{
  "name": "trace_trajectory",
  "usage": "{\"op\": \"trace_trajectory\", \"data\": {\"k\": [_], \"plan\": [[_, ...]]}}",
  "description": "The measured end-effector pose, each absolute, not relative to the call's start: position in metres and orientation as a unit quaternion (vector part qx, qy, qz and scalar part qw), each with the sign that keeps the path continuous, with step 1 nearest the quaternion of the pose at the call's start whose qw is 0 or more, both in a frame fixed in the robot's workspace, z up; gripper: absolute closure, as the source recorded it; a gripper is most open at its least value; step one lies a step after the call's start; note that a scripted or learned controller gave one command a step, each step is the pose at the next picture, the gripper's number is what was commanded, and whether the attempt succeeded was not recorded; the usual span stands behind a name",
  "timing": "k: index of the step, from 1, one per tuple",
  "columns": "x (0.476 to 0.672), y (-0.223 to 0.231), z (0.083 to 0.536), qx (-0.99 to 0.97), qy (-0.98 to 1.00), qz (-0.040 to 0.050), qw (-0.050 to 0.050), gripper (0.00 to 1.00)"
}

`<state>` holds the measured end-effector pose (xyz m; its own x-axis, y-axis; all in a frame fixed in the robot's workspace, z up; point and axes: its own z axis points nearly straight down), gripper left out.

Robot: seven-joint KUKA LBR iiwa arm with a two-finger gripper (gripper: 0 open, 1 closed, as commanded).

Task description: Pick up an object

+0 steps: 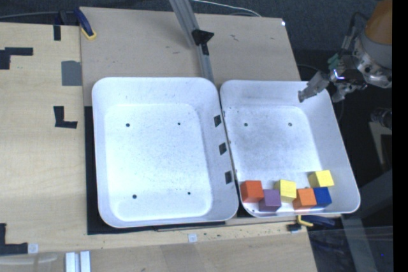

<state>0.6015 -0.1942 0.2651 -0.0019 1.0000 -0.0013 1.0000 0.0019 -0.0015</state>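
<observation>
Six small blocks lie bunched along the near edge of the right bin [331, 137]; from left to right there is an orange block [251, 190], a purple block [271, 199] just in front of it and touching, a yellow block [287, 189], a second orange block [305, 198], a blue block [322, 196] pressed against that one, and a second yellow block [322, 178] just behind the blue; the left bin [153, 92] sits beside the right one, their rims touching along the middle; both bins rest on the bench [146, 41], a pale wooden top with dark tape marks at its left; the arm [376, 41] enters from the right, its orange band high at the picture's edge; the pincer [312, 89] hangs over the far right corner of the right bin, well apart from the blocks, with nothing visible in its grasp; how wide it stands I cannot tell; a grey metal pole [182, 0] slants across the bench behind the bins.
</observation>
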Motion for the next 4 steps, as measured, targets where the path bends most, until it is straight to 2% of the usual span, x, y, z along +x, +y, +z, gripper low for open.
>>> {"op": "trace_trajectory", "data": {"k": [1, 2, 3, 4], "plan": [[0.605, -0.168, 0.209, -0.706, -0.708, 0.0019, 0.003, 0.0], [0.61, -0.197, 0.087, -0.707, -0.707, 0.0028, 0.003, 0.0], [0.632, -0.122, 0.12, -0.704, -0.71, -0.0015, 0.0, 0.0], [0.576, -0.109, 0.09, -0.707, -0.707, 0.0025, 0.004, 0.0]]}}
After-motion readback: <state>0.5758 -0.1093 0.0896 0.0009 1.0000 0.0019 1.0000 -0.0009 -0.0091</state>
